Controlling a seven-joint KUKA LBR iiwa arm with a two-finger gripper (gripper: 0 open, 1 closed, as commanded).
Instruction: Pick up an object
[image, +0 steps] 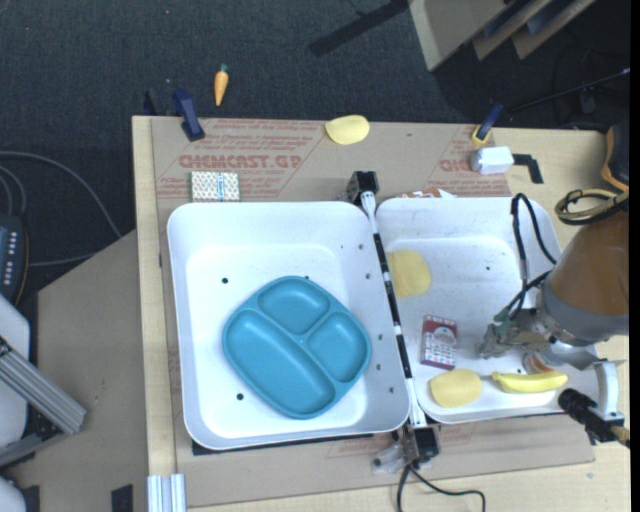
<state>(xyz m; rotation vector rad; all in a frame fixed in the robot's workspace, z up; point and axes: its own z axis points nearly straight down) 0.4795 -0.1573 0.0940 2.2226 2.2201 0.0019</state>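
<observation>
The gripper (503, 338), whose grip I cannot tell, hovers in the right bin (455, 222) with the banana (530, 381) at its five o'clock.

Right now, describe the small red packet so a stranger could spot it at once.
Start at the right-hand white bin. Near its left wall, below the pale yellow disc and above the yellow round piece, lies the small red packet. It is the only flat, rectangular, red-and-white item among yellow neighbours such as the banana.
</observation>
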